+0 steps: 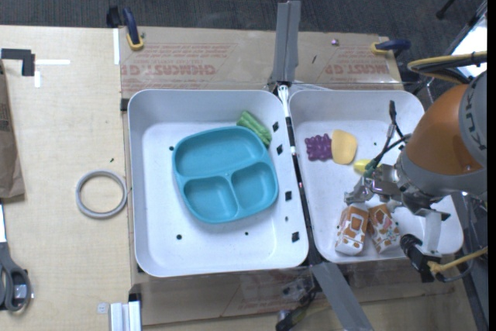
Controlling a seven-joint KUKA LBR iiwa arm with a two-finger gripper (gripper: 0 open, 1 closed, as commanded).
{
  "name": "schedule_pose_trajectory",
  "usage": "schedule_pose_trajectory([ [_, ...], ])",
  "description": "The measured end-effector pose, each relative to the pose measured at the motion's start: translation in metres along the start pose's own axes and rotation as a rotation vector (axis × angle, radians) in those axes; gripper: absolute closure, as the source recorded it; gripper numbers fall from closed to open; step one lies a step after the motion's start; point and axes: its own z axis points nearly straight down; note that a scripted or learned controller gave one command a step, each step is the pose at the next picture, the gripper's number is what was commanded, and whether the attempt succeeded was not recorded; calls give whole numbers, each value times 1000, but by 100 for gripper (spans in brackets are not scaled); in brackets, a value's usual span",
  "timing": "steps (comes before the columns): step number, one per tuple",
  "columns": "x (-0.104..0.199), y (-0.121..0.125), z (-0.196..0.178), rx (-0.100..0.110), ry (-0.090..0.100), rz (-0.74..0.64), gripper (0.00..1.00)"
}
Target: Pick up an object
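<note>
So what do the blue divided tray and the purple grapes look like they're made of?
The blue divided tray looks like moulded plastic: one even colour, smooth, soft sheen, rounded compartment walls. The purple grapes are probably toy plastic or rubber, a uniform matte cluster; too small to be sure.

- Two orange-and-white packets, side by side, touching, near the right bin's front.
- Purple grape bunch beside a yellow piece, toward the bin's back.

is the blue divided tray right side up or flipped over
Right side up: the blue tray shows its three hollow compartments, lying in the left bin.
</note>
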Motion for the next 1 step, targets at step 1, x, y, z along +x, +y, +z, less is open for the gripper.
schedule_pose_trajectory([
  [1,74,5,-87,17,-8,34,100],
])
